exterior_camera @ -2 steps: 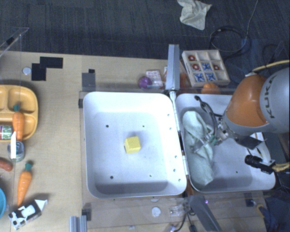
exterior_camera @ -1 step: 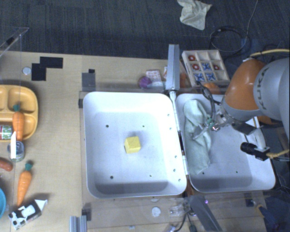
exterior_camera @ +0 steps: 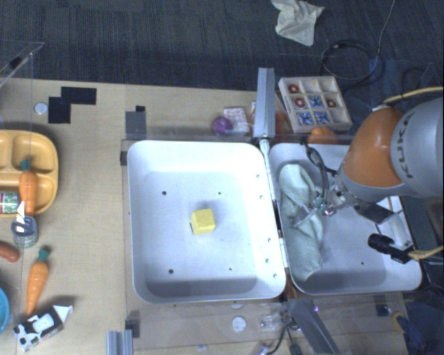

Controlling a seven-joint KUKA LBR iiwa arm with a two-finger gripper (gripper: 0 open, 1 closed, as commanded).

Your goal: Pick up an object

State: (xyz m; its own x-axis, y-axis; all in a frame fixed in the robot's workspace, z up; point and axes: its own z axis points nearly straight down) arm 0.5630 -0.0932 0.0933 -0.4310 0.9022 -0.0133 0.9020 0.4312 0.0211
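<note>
Over the right bin: the grey arm [exterior_camera: 409, 149] with its orange band reaches in from the right, and its claw [exterior_camera: 316, 208] is down among the folds of a pale cloth.
Claw: thin metal fingers [exterior_camera: 305, 215] touch the cloth; whether they are spread or clenched I cannot tell, and no object shows between them.
Cloth [exterior_camera: 300, 215]: whitish-green, crumpled, lying along the left wall of the right bin [exterior_camera: 388, 277], from its far left corner towards the near side.
Left bin [exterior_camera: 173, 277]: holds a small yellow block [exterior_camera: 203, 221], about in the middle of the floor, well apart from the claw.
Counter [exterior_camera: 76, 277], left side: a yellow divided tray [exterior_camera: 41, 152] at the left edge, a toy carrot [exterior_camera: 36, 275] nearer, a black-and-white carton [exterior_camera: 40, 324] at the near left corner.
Far side, behind the bins: a purple ball [exterior_camera: 222, 125] and a noughts-and-crosses board [exterior_camera: 314, 103].
Floor beyond the counter: a crumpled rag [exterior_camera: 297, 19].
</note>
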